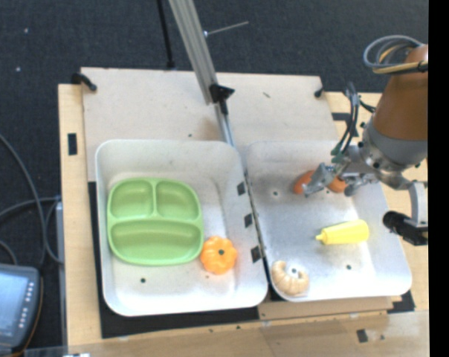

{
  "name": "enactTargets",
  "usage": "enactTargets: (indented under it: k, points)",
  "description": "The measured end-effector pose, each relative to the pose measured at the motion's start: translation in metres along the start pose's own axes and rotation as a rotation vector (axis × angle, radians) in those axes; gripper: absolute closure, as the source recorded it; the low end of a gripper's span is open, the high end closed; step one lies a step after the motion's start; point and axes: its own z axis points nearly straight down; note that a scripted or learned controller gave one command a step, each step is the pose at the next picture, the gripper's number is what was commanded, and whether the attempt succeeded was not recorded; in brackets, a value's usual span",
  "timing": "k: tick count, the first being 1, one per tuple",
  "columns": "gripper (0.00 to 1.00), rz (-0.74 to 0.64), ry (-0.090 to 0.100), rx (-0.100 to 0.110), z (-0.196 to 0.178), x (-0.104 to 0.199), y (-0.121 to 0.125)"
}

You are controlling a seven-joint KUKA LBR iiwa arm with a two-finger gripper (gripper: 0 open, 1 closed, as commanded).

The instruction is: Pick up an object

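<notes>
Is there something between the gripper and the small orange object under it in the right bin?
Nothing visible stands between them. The gripper is right at the small orange object, which lies in the right bin. The yellow bottle and the pale pumpkin lie apart, nearer the front edge.

yellow bottle (344,233) mid-bin, bare floor around it

Green tray (154,222); orange pumpkin (219,255); yellow bottle (344,233); white bins (120,292); cream-brown shell (291,277).
</notes>
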Motion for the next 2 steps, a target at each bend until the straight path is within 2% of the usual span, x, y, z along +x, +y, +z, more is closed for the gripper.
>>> enactTargets:
  k: [1,2]
  points:
    - [0.00,-0.005,-0.003,-0.009,-0.140,-0.004,-0.032]
    - [0.00,0.000,-0.002,0.008,-0.046,-0.016,-0.004]
